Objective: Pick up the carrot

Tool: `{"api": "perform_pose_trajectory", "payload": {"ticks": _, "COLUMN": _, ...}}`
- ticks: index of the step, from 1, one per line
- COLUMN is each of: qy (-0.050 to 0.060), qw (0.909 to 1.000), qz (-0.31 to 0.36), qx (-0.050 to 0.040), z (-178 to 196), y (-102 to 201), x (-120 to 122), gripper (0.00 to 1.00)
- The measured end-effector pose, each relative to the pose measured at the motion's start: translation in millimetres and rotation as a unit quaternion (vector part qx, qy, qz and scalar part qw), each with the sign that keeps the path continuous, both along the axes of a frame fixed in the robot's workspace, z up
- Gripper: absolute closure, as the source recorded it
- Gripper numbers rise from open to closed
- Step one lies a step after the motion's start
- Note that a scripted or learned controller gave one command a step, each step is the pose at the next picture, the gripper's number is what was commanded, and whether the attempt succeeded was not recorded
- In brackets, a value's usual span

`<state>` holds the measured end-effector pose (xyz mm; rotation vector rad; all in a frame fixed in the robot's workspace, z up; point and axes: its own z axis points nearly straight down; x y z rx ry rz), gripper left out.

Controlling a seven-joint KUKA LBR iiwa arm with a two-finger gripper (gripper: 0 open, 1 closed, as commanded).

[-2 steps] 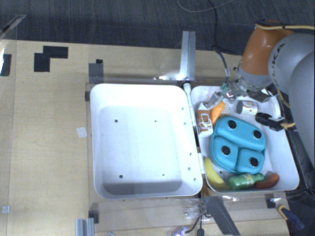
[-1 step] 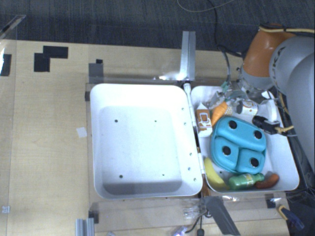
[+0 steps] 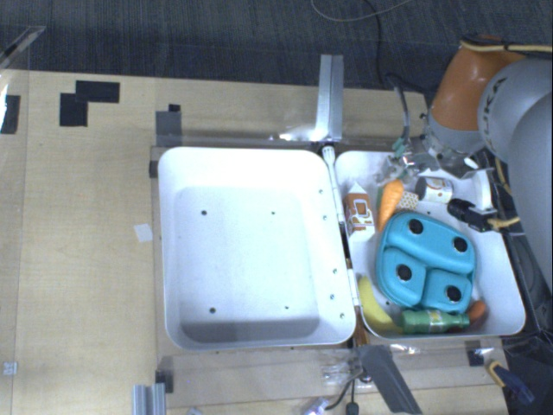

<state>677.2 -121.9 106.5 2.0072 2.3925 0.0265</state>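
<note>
Fingers cannot be judged, parted or closed, on the gripper [image 3: 406,164] above the carrot [image 3: 390,200], which lies in the right bin [image 3: 510,275] beside a blue tray [image 3: 428,260]. Crowding neighbours could deflect the grasp.

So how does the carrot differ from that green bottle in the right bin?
The carrot is orange and tapered; the green bottle is green with a straight body. The carrot lies at the far end of the right bin, by the gripper, pointing along the bin; the green bottle lies crosswise at the near end. Both lie flat beside the blue tray.
</note>
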Motion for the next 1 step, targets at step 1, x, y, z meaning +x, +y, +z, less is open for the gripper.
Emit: {"api": "perform_pose_trajectory", "payload": {"ticks": 1, "qy": -0.006, "qw": 1.0000, "qz": 0.003, "qx": 0.0003, "z": 14.5, "y": 3.1, "x": 3.8, "gripper": 1.00}}
